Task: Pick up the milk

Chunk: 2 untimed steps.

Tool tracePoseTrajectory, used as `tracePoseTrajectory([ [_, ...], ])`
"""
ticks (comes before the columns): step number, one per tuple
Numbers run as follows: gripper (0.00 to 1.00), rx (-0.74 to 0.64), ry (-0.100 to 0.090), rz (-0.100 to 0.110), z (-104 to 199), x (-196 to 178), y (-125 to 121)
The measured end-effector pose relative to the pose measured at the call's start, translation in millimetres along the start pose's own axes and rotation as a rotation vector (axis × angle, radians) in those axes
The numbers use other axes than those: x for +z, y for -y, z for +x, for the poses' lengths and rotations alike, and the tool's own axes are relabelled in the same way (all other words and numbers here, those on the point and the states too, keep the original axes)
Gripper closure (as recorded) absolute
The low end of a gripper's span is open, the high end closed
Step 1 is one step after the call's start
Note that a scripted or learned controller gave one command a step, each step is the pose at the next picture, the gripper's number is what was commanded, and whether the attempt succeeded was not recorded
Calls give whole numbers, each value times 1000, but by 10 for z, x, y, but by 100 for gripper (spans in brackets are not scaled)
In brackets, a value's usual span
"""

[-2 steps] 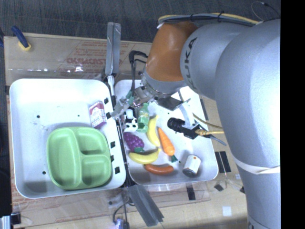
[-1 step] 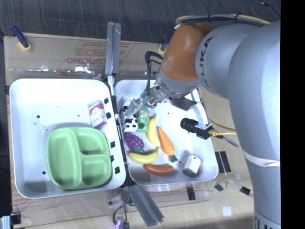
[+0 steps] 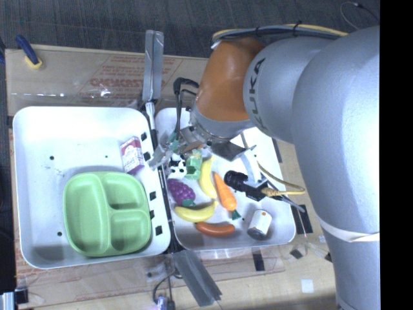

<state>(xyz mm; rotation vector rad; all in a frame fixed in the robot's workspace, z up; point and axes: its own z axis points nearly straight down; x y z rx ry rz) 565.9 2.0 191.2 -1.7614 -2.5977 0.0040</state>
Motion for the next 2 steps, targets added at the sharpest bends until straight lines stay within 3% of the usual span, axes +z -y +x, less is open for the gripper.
tracePoseTrajectory([
  [1,100,-3,0,1,-2,-98,-4],
  [2,0,-3,0,1,-3,-98,-4],
])
